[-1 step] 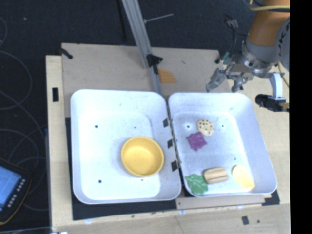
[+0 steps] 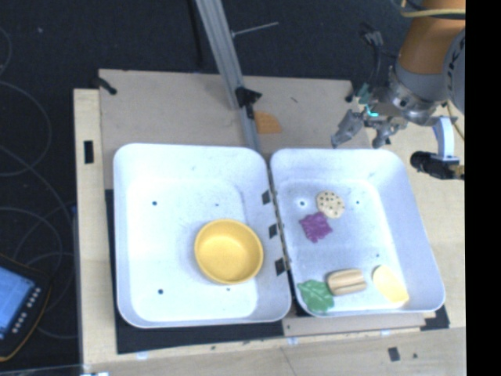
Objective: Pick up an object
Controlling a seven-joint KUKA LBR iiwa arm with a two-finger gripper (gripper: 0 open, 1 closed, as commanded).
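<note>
Well below raised jaws, purple piece (image 2: 315, 227)

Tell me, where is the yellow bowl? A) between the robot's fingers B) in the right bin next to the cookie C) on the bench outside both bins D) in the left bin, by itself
D: the yellow bowl sits alone in the left bin, while the cookie and other small items lie in the right bin.

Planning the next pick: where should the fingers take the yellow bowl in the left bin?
Probably the yellow bowl is best taken by its rim, from straight above, one finger inside and one outside. It sits upright and open, too wide to span, with free room all round it in the left bin.
</note>
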